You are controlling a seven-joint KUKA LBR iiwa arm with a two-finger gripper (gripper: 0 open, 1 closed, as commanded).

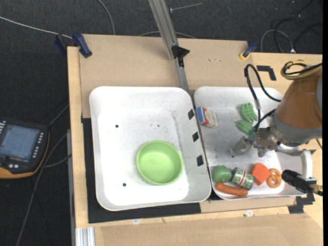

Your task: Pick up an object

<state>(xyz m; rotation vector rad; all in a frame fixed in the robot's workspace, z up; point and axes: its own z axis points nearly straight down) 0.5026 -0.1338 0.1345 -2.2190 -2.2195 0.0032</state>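
My gripper (245, 146) is low over the middle of the right bin (225, 99), reaching in from the right below the orange-banded wrist. A green leafy toy (247, 111) lies just behind it, its lower end close to the gripper. To the left rests a small red, white and blue carton (207, 117). Along the front of the bin lie a green pepper (221, 173), a small can (241, 178), a red sausage (231, 189), an orange-red piece (260, 172) and a pretzel (274, 179). I see nothing held.
The left bin (110, 104) holds a light green bowl (159, 162) near its front right. A metal pole (165, 19) slants up from between the bins. Black cables (252, 86) loop over the right bin's back.
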